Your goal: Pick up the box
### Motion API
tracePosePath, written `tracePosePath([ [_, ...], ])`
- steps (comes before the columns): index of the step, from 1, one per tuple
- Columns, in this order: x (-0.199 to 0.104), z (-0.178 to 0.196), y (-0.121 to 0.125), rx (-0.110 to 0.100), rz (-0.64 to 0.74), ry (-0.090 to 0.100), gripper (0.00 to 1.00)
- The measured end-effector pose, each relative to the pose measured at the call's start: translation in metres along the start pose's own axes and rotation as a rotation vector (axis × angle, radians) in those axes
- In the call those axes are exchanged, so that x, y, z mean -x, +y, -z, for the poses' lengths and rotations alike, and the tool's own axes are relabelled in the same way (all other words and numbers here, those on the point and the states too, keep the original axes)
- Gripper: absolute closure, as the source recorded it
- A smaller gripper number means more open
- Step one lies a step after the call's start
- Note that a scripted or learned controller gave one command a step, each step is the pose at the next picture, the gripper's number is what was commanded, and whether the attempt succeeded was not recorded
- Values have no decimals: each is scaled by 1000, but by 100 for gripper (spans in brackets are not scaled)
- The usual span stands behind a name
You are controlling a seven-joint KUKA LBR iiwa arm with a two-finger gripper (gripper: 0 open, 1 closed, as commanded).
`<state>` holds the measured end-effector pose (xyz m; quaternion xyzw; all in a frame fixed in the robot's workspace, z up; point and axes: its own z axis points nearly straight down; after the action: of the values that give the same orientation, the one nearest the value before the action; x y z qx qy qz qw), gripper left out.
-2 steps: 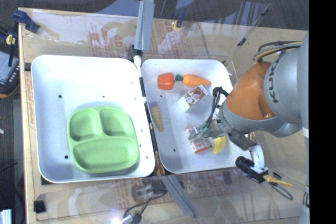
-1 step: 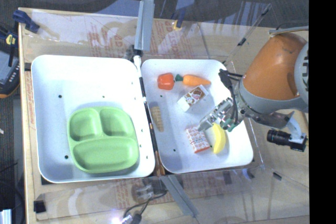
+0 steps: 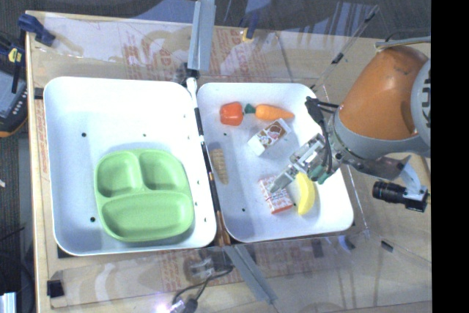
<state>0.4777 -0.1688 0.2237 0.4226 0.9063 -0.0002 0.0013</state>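
The box (image 3: 270, 137), a small white carton with a brown printed face, lies tilted in the middle of the right bin (image 3: 242, 223), just below the carrot (image 3: 274, 112) and to the lower right of the red-orange pepper (image 3: 231, 113). Nothing grips it; it rests free on the bin floor.

Lower in the same bin lies a second, flatter packet (image 3: 275, 196) with red print, and touching its right side is a banana (image 3: 305, 196). A pale brown bread-like piece (image 3: 219, 164) sits along the bin's left wall.

The gripper (image 3: 293, 174) hangs at the right of centre, between the box and the red-printed packet, its metal fingers pointing down and left toward the packet's upper edge. Its tips are small and partly lost against the clutter, so I cannot tell whether the jaws stand apart or closed, and nothing is clearly seen between them. The arm's orange band (image 3: 377, 95) bulks at the right edge of the frame.

The left bin (image 3: 58, 99) holds a green divided plate (image 3: 144, 196) in its lower half.

The step in hand looks like the approach: the tool is near the box but not on it. The next move likely calls for shifting up and left until the fingers straddle the carton, turning to match its tilt, and descending without nudging the carrot just beside it or snagging the packet below.
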Motion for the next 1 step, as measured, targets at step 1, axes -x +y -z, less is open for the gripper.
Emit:
tracePosePath([
  [1,37,-98,-14,-2,38,6,0],
])
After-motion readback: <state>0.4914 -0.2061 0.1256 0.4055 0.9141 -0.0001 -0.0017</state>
